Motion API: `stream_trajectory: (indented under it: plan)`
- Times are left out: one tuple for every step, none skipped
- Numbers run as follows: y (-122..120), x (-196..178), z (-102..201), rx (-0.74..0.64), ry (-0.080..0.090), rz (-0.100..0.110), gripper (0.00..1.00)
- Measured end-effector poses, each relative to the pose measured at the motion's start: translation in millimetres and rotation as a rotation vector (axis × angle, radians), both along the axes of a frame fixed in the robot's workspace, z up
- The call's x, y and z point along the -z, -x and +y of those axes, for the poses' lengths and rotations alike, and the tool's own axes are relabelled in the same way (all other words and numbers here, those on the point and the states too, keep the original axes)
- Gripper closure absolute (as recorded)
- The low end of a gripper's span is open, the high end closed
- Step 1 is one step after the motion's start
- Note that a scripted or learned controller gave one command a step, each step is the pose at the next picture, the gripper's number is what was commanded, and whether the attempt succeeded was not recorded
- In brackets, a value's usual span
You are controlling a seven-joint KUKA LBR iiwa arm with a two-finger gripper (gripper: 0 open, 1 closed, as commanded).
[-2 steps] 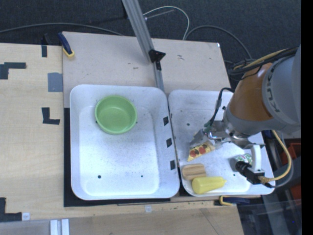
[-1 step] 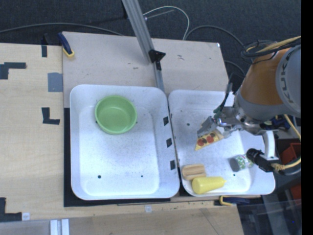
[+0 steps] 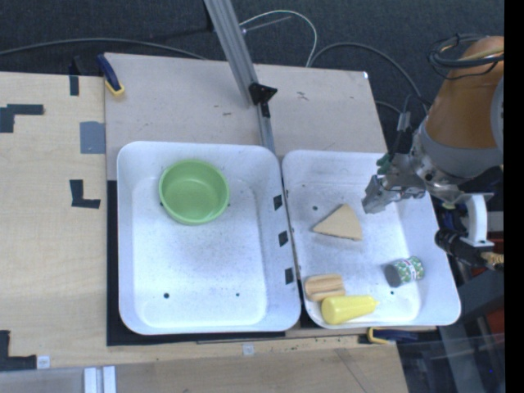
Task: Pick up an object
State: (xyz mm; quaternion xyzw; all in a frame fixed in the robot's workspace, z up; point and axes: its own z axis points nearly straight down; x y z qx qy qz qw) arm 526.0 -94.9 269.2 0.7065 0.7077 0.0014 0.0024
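Note:
The right bin (image 3: 327, 170) holds a tan wedge-shaped piece (image 3: 340, 223) in its middle. Near its front edge lie a small tan roll (image 3: 324, 285) and a yellow object (image 3: 348, 307). A small green-and-white patterned item (image 3: 405, 270) lies at the bin's right side. A green bowl (image 3: 194, 191) sits in the left bin (image 3: 196, 301). My gripper (image 3: 378, 196) hangs over the right bin, just right of and above the wedge, with nothing seen in it.
A metal pole (image 3: 233, 39) slants down from the top to the gap between the bins. Cables (image 3: 344, 51) loop over the bench behind the right bin. A blue-and-yellow clamp (image 3: 110, 76) sits at the bench's back left.

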Motion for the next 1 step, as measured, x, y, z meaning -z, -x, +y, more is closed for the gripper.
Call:
stream_trajectory:
  plan:
    - [-10.8,-0.9,51.8,-0.005,-0.003,0.006,1.00]
